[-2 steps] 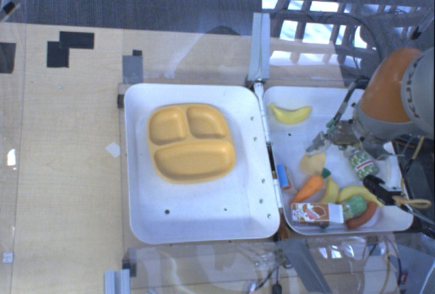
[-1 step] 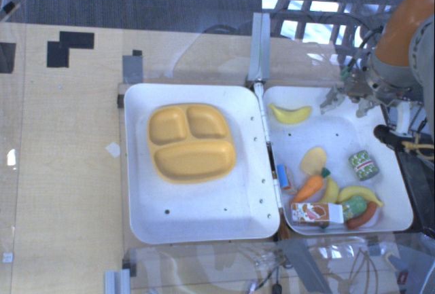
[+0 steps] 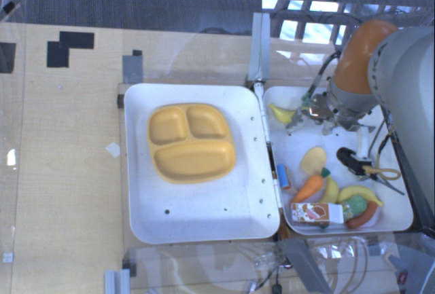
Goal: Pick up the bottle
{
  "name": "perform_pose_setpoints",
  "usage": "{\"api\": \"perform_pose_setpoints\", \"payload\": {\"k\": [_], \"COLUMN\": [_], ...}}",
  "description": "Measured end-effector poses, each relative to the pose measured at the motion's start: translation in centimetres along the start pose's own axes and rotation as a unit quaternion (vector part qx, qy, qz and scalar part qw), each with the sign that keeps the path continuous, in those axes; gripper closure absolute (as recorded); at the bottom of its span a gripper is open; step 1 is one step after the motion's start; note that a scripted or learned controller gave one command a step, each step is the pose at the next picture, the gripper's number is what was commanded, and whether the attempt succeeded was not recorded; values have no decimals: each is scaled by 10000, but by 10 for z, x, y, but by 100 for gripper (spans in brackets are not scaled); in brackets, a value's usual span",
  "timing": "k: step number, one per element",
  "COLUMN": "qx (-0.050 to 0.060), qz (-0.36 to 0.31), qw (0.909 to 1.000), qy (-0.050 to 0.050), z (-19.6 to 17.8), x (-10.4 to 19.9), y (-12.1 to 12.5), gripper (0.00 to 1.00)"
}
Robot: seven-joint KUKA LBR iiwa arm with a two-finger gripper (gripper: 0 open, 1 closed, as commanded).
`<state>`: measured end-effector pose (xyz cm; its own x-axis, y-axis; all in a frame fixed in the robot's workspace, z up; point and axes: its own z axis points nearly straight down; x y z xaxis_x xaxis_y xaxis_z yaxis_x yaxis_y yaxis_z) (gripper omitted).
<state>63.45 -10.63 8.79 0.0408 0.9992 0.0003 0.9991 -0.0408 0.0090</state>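
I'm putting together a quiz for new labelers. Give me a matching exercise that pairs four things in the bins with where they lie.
Things:
1. yellow divided plastic tray
2. red-and-white carton
3. small blue object
4. small yellow banana-shaped toy

Places:
A. far-left corner of the right bin
B. middle of the left bin
C. along the right bin's left wall
D. by the right bin's near wall

Pairs: 1-B, 2-D, 3-C, 4-A

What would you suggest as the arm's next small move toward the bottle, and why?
Probably shift the gripper toward the view's lower left: it hangs over the far end of the right bin, while what looks like the bottle, blue with an orange tip, lies against that bin's left wall beside the carrot.
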Motion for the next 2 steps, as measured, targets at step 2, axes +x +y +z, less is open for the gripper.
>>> {"api": "perform_pose_setpoints", "payload": {"k": [2], "qx": [25], "qz": [190], "qw": [9998], "qy": [1], "z": [-7], "x": [20], "y": [-30], "gripper": [0]}}
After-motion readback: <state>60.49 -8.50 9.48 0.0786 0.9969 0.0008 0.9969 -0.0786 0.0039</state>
